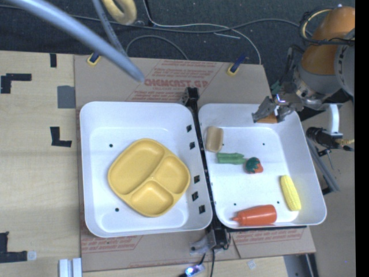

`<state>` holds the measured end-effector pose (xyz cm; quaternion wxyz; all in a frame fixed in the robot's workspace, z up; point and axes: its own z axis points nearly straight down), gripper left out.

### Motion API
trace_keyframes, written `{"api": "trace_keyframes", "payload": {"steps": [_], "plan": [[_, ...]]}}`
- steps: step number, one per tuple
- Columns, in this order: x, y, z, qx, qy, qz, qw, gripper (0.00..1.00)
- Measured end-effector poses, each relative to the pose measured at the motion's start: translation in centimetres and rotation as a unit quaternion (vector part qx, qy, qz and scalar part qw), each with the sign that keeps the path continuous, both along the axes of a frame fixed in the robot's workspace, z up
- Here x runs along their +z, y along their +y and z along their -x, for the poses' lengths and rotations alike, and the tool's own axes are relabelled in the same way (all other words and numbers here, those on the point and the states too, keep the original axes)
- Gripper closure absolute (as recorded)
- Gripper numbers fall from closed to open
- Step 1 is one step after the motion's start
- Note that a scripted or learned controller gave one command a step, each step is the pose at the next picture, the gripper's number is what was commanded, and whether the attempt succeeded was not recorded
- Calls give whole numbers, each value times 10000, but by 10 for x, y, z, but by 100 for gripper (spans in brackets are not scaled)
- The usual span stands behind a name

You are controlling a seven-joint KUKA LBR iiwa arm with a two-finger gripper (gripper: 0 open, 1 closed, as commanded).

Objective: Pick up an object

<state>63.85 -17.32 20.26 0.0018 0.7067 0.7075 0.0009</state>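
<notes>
The right bin (300, 149) holds several small objects. A tan block (214, 138) lies near its left wall. Beside it to the right are a green piece (230, 158) and a small red and green round toy (253, 166). A yellow corn cob (290, 192) rests by the right wall, and an orange-red bottle shape (256, 215) lies along the front. My gripper (271, 113) hangs over the bin's back right corner, above its rim. A small orange patch shows at its tip, too small to identify.
The left bin (92, 154) carries a yellow divided plate (149, 176). A black divider with clips runs between the bins. Cables cross the dark surface behind, and a grey pole slants across the top left. The arm's orange band (331, 25) sits at the upper right.
</notes>
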Motion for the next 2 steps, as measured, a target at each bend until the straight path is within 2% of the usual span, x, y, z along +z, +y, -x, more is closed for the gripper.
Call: {"api": "trace_keyframes", "payload": {"steps": [1,2], "plan": [[8,0,0,1,18,-6,10000,100],[20,53,7,17,23,-9,10000,100]]}}
